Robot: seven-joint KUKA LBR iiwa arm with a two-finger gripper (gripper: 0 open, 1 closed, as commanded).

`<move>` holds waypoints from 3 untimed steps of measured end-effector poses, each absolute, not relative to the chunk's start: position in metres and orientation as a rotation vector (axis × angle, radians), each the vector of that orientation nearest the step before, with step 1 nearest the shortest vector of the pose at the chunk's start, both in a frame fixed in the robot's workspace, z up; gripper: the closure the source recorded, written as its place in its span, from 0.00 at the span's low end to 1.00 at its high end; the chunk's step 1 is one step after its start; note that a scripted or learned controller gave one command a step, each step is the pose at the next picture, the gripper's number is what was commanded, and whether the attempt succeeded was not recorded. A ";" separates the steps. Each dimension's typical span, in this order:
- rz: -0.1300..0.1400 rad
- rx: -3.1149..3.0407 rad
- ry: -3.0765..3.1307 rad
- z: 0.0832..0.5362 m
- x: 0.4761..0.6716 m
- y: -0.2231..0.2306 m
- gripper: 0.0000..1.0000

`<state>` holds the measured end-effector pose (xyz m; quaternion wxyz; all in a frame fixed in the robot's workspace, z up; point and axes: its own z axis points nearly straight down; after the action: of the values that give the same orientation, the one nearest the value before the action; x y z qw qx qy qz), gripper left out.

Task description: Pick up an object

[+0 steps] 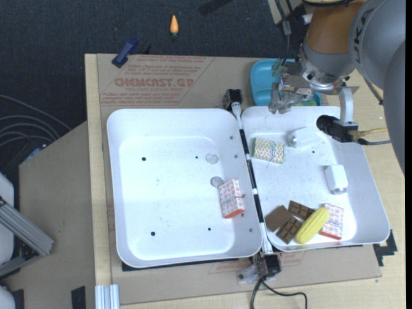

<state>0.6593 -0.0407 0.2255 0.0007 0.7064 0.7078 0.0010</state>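
Your arm (360,31) reaches in from the upper right, its grey link filling the far right corner and the orange band sitting just above the wrist. The wrist points down and toward the left, carrying the gripper (281,105) low at the far edge of the scene, right of centre. You can see thin metal fingers (275,100) hanging down close together with nothing visible between them, though whether they are fully closed is too small to tell.
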 end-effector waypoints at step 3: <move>-0.002 2.220 2.223 0.195 0.667 -0.001 1.00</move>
<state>0.6668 -0.0015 0.1952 -0.0001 0.7066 0.7076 -0.0007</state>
